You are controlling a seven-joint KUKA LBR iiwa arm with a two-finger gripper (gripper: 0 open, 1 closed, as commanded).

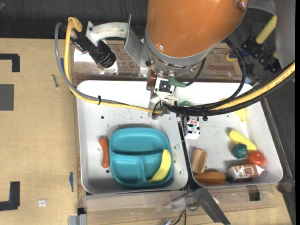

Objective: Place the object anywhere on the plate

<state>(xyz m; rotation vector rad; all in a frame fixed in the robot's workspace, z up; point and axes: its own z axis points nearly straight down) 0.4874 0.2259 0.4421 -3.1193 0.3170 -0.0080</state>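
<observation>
Two shallow white bins [93,125] are seen on the bench, a yellow plastic banana [162,168] already lying on the teal divided plate [136,158] while the gripper [161,95], its state untellable, is poised behind that plate, so withdrawal seems due.

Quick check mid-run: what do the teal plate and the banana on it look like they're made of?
Teal plate: probably moulded plastic, a smooth matte surface with soft-edged compartments. Banana: likely a plastic toy, uniformly yellow with a faint sheen, though the view can't confirm it.
</observation>
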